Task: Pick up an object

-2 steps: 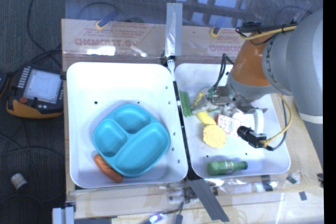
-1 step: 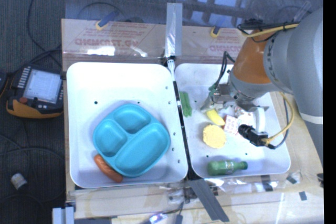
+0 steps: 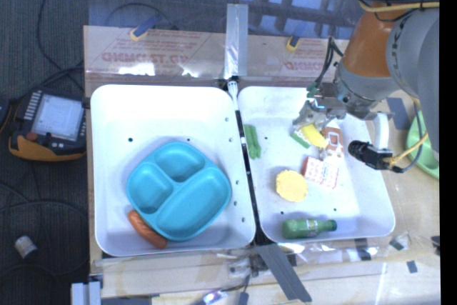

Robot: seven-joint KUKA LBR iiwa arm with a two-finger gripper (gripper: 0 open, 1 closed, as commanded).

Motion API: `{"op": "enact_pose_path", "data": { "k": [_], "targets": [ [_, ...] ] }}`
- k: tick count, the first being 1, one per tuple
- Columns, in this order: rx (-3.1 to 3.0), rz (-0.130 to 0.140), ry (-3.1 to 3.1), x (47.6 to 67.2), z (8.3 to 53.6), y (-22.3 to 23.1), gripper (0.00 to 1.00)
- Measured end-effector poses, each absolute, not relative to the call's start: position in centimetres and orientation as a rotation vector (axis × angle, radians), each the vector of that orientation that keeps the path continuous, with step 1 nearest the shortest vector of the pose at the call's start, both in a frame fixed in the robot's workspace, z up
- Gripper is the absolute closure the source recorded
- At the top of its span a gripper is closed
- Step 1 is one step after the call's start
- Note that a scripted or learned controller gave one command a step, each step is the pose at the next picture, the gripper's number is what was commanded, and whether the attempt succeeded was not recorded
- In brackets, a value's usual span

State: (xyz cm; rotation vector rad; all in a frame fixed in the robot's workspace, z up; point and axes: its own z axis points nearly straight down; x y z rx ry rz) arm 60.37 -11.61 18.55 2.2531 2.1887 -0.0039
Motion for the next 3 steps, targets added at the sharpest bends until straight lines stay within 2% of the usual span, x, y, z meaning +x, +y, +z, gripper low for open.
{"op": "enact_pose_path", "data": {
  "k": [1, 2, 3],
  "targets": [
    [2.263, -0.01, 2.18, 62.7, 11.9, -12.4, 1.0],
    [2.078, -0.007, 2.354, 64.0, 18.4, -9.2, 1.0],
    [2.297, -0.006, 2.144, 61.8, 9.8, -12.4, 1.0]
  ]
}}
